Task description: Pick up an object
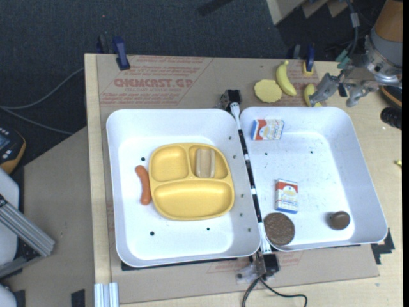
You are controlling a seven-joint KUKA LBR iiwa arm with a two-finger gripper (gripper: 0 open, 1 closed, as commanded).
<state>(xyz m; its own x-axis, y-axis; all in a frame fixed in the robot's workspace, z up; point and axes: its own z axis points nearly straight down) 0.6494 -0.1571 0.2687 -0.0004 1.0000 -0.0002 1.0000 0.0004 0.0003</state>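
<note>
**Gripper hangs over the far corner while both bins hold their goods**

The gripper (339,87) sits at the far right of the bench, just past the back rim of the right bin (358,171), its two fingers spread apart with nothing between them. Right beside its left finger, on the bare board, lie a banana (285,78) and a yellow crinkled piece (268,90); a small yellow-green thing (309,93) rests almost against the fingertip.

Below the gripper, inside the right bin, a red-white-and-blue carton (267,130) lies closest, near the back left corner. Farther toward the front stands a second small carton (287,196), and past it a round brown cookie-like disc (279,228) at the front left rim. A smaller brown lump (339,220) sits at the front, more nearly in line under the gripper. All four are well apart from the fingers.

The left bin (128,190) lies well away to the gripper's left. It carries a yellow divided tray (192,200); a tan roll (204,162) rests in the tray's back right compartment. A hot dog sausage (144,184) lies on the bin floor, just beside the tray's far side from the gripper.
</note>
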